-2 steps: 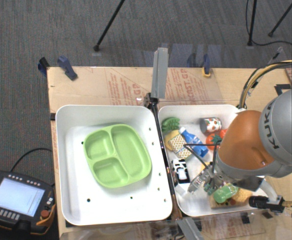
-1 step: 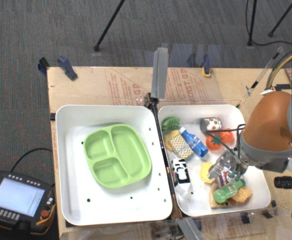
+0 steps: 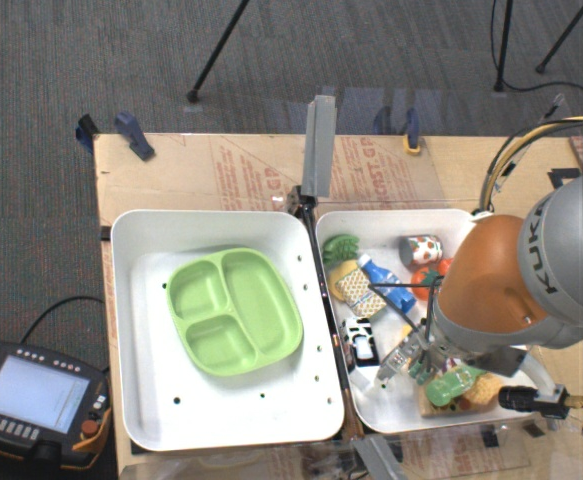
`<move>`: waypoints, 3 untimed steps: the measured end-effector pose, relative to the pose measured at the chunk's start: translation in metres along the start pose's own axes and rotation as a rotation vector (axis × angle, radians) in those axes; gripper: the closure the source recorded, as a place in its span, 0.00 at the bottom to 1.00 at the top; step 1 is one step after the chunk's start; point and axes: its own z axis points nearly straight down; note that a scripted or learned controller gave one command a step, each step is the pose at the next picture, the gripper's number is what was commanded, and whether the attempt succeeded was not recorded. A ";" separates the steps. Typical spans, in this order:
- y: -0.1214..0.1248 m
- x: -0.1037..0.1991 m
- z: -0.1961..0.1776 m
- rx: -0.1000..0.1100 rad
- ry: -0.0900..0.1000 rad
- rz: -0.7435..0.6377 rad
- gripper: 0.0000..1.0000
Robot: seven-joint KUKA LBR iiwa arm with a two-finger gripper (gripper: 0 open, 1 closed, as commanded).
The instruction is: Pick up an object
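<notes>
My gripper [image 3: 408, 360] hangs low in the right bin [image 3: 391, 420], under the orange wrist band, with the arm covering most of it. Just to its left lies a small black-and-white toy car [image 3: 361, 340]. A green bottle-like toy [image 3: 452, 386] and a tan piece [image 3: 483, 394] lie just right of and below the gripper. Farther back in the bin are a blue bottle [image 3: 386, 283], a yellow waffle-patterned piece [image 3: 352, 284], a green leafy toy [image 3: 339, 246], a grey and red can [image 3: 422, 250] and a red piece [image 3: 438, 268] partly under the arm.
The left bin [image 3: 136, 268] holds a green divided plate [image 3: 234, 309]. A grey upright post [image 3: 319, 148] stands behind the wall between the bins. A teach pendant [image 3: 36, 400] lies off the bench at the lower left. Tripod legs stand on the carpet behind.
</notes>
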 end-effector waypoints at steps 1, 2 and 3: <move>0.060 -0.090 -0.026 -0.004 -0.006 0.241 1.00; 0.060 -0.089 -0.026 -0.003 -0.005 0.240 0.00; 0.111 -0.110 -0.011 0.002 -0.005 0.283 0.00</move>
